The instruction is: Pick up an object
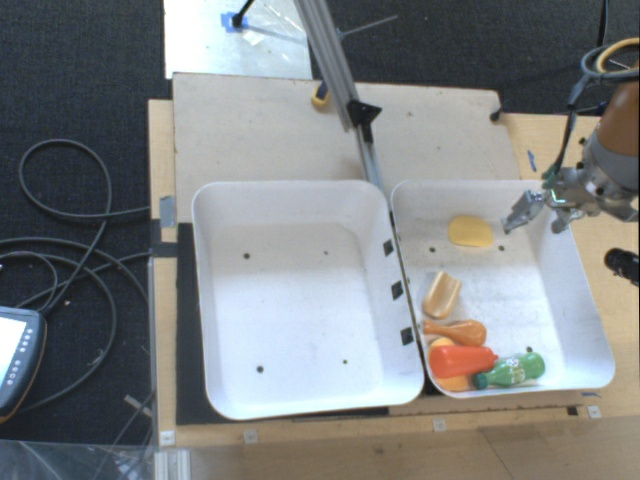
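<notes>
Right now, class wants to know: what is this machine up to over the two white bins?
A grey robot arm reaches in over the right bin, its pincer hanging near the bin's far right edge, beside a yellow object. Nothing shows between its fingers, so no pick has happened yet. Near the front of that bin lie a tan piece, an orange piece, a red-orange item and a green bottle.

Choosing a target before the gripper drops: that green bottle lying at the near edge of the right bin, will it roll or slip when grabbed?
Likely yes. The green bottle lies on its side and looks round and smooth, so it may roll or squirt out. It rests against the red-orange piece, which could block rolling that way. It looks like light plastic.
</notes>
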Available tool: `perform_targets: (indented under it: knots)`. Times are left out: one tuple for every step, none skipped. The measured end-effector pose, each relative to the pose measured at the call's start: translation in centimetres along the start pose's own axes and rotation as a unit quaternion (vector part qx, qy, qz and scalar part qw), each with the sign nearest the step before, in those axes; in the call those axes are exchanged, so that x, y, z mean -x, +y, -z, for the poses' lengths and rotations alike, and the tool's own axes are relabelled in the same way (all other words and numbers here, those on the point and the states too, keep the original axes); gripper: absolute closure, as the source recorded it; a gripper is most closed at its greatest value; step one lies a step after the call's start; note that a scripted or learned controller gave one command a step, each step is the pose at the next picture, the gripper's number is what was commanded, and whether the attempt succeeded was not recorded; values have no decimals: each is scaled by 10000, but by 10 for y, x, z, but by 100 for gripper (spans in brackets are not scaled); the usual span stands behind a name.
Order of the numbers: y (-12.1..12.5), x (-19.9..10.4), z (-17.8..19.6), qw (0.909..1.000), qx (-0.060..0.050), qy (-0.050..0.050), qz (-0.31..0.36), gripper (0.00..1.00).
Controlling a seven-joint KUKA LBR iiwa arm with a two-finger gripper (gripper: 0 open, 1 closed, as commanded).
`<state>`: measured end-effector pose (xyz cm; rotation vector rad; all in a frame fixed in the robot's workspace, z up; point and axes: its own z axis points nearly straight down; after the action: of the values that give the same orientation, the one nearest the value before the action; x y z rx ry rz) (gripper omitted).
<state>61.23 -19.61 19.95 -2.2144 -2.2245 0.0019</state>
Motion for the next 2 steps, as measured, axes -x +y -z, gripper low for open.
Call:
perform_targets:
  knots:
    - [1, 0, 3, 10000, 19, -9, 12, 0]
    - [-2, 6, -41, 10000, 1, -5, -18, 0]
